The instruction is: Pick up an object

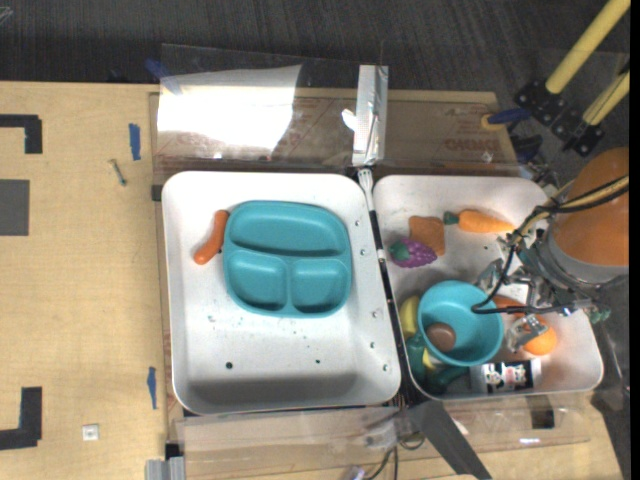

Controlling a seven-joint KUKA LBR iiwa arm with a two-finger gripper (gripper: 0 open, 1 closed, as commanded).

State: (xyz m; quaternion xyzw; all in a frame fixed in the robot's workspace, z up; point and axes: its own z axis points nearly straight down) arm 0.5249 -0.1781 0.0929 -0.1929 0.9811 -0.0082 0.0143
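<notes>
Two white bins [190, 368] share the tabletop [70, 288]; the hand [515, 298] hangs low in the right bin beside a teal cup [460, 323] among toys; its grip state is unclear.

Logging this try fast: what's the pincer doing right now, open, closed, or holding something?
Pincer: low in the shallow white right bin, beside the teal plastic cup; open or closed cannot be told, and nothing is seen held.
</notes>
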